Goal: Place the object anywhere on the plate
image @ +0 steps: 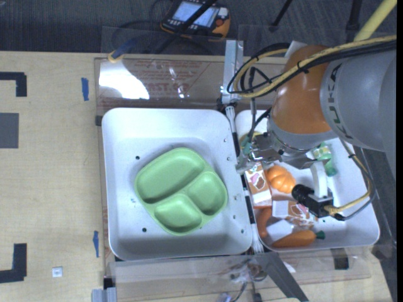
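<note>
Clutter of orange plastic carrot and small carton crowds right bin; green three-section plate lies apart; gripper grip unclear

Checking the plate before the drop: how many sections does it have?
3. The green plate in the left bin has one long section along its upper-left side and two smaller ones along its lower-right.

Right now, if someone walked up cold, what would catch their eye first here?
Probably the green divided plate, lying alone in the left white bin. Next, the big grey arm with its orange band, leaning in from the right over the right bin, where a jumble of orange toy food, including a carrot, and small cartons lies beneath it.
</note>
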